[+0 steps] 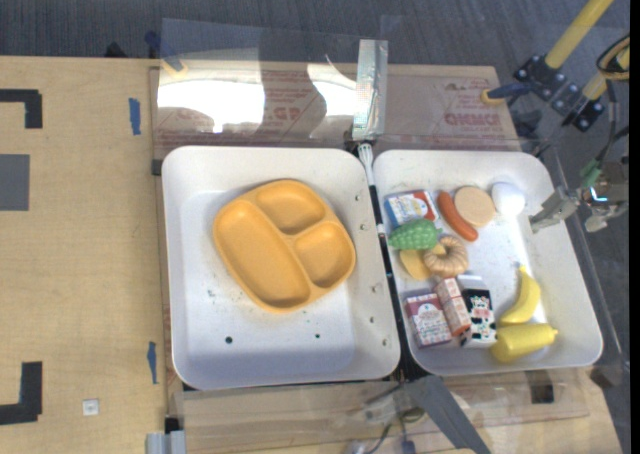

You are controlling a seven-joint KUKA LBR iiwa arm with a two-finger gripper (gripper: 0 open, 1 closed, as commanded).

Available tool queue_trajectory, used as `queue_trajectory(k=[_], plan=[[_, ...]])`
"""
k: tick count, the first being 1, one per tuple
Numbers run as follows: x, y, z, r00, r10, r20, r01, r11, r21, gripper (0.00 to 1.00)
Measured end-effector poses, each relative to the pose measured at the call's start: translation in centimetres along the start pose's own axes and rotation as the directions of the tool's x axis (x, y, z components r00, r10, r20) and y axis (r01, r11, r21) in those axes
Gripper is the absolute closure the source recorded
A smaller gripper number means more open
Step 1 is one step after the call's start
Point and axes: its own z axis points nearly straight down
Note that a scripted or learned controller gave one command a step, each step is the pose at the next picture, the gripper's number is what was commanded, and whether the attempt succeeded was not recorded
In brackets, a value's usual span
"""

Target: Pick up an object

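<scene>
Two shallow white bins sit side by side on a pale wooden bench, with dark carpet beyond it. At the view's right edge, over the outer rim of the right bin [585, 282], the gripper [560, 208] shows as a small grey shape, too small and blurred to tell how it stands, and with nothing visibly held. Nearest to it, just to the left, lies a white egg [508, 198], then a round bun [474, 207] with a red sausage [458, 218] touching it. Below the gripper, near the front, a banana [523, 297] rests above a lemon [522, 340]. Farther left are a doughnut [446, 258], a green vegetable [414, 236] and several small cartons [450, 309]. Well away to the left, the left bin [200, 342] holds a yellow divided plate [284, 243].
</scene>
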Motion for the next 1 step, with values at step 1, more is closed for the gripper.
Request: queue_trajectory(k=[1], plan=[[1.19,-2.93,11.01,0.957,0.289,-0.001,-0.289,0.957,0.007,0.0]])
